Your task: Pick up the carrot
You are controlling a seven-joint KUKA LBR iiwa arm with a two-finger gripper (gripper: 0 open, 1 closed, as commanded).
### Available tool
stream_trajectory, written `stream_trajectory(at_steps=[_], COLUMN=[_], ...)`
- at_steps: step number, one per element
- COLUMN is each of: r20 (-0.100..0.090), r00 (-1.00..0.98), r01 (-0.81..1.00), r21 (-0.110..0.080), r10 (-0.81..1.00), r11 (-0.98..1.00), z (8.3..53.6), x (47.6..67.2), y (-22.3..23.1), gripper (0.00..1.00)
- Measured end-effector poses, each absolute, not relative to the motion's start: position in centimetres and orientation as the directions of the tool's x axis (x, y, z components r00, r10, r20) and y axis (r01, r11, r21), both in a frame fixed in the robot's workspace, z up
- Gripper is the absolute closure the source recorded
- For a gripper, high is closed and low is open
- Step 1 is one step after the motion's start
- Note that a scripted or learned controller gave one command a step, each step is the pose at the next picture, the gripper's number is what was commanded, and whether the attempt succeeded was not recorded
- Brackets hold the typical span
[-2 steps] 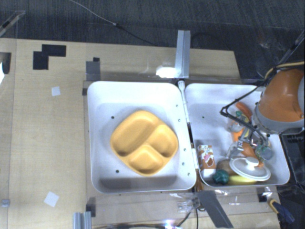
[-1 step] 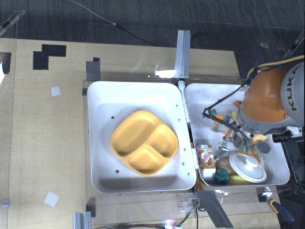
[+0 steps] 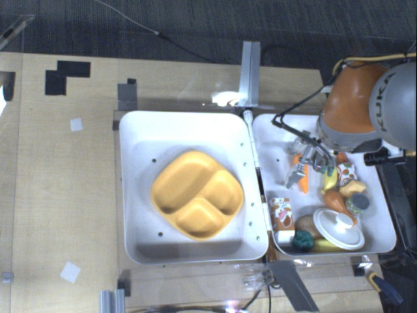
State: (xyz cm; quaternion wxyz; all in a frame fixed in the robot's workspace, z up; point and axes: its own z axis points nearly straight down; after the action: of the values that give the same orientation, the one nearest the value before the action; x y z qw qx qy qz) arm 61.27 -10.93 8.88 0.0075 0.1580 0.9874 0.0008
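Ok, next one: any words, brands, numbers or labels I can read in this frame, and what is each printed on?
"KU": dark letters on the grey robot arm casing, cut off at the picture's edge.
Small red and white carton in the right white bin: printing too small and blurred to read.
Red and white packet near the gripper: printing blurred, unreadable.
No text on the yellow three-compartment plate.

The only readable mark was a fragment of large black lettering, apparently "KU", on the grey arm (image 3: 399, 103) at the right edge, cut off by the frame.
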Motion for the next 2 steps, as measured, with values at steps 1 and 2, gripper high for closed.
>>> stream_trajectory(at_steps=[1,2], r20=[-0.013,-0.021], r00=[-0.916,-0.919], r01=[0.401,0.394], r21=[0.005,0.008], r10=[0.401,0.394], r11=[0.916,0.919], z=[8.9,10.3], x=[59.6,59.9], y=[-8.2,-8.0], gripper=[0.0,1.0])
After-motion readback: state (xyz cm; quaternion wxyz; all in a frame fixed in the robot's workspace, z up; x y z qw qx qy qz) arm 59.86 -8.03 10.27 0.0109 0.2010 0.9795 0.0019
